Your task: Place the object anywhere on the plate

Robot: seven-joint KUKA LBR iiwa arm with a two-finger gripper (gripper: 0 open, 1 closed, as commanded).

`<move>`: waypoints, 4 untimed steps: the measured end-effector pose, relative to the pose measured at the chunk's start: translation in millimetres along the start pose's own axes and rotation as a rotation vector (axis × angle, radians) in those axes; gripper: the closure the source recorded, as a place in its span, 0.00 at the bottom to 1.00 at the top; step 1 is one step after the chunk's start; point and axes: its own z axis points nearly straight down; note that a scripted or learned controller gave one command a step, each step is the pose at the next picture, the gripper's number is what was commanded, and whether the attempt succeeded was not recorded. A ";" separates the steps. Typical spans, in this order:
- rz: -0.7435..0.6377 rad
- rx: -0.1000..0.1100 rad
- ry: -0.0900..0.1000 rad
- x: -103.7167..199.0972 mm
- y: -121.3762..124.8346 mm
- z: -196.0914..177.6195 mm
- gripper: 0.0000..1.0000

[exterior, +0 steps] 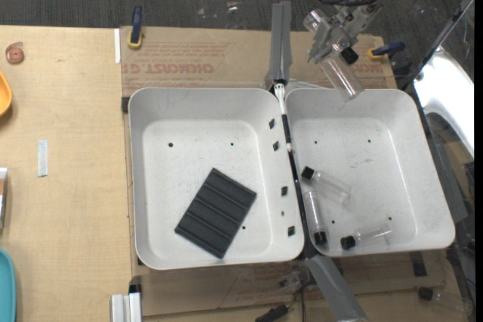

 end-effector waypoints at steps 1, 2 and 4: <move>-0.509 -0.002 -0.002 -36.2 -29.7 0.8 1.00; -0.710 -0.003 -0.002 -148.7 -81.3 24.7 1.00; -0.691 -0.003 -0.016 -143.4 -82.8 12.9 1.00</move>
